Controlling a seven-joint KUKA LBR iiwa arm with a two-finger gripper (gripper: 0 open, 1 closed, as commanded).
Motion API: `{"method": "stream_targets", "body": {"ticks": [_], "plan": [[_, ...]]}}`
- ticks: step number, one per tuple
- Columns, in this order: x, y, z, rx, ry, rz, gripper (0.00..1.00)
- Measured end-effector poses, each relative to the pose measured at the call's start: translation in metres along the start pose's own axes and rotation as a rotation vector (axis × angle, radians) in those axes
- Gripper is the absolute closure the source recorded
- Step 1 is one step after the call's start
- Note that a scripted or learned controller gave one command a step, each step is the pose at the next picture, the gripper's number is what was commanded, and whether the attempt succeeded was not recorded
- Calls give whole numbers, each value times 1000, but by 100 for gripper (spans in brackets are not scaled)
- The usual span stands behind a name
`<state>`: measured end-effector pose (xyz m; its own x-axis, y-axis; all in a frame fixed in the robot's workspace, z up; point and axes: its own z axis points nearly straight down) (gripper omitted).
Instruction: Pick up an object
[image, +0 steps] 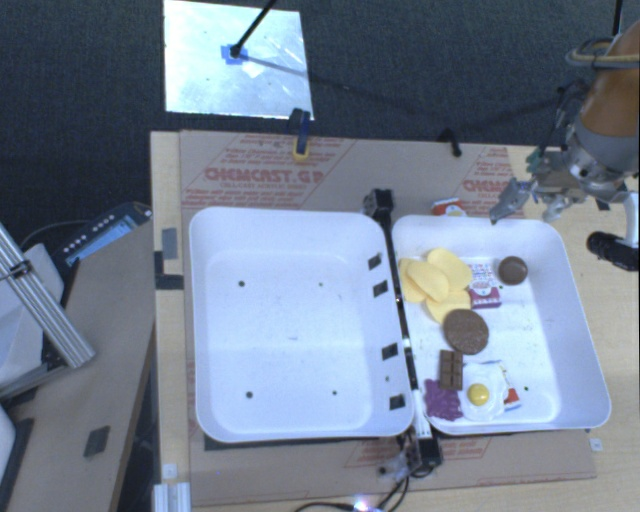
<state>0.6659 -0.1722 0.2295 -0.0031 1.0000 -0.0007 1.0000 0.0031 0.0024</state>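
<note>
Overhead, the open, empty end effector (528, 198) hovers; below it, the isolated brown ball (513, 269) looks the cleanest pick.

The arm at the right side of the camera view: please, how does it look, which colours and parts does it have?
The arm is grey metal with an orange-brown band above the wrist. Below the band sits a silvery grey wrist block, and from it the gripper extends with slim grey fingers. A dark cable runs along the upper arm. No markings are readable.

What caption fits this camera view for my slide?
Gripper hovering, jaws open, above the far rim of the right bin of toy food, holding nothing; left bin alongside.
</note>
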Motion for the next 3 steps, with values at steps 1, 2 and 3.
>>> {"method": "stream_targets", "body": {"ticks": [1,2,3], "plan": [[23,-62,100,13,4,2,0],[48,-64,141,-9,-8,-1,0],[45,-61,126,-20,-12,1,100]]}}
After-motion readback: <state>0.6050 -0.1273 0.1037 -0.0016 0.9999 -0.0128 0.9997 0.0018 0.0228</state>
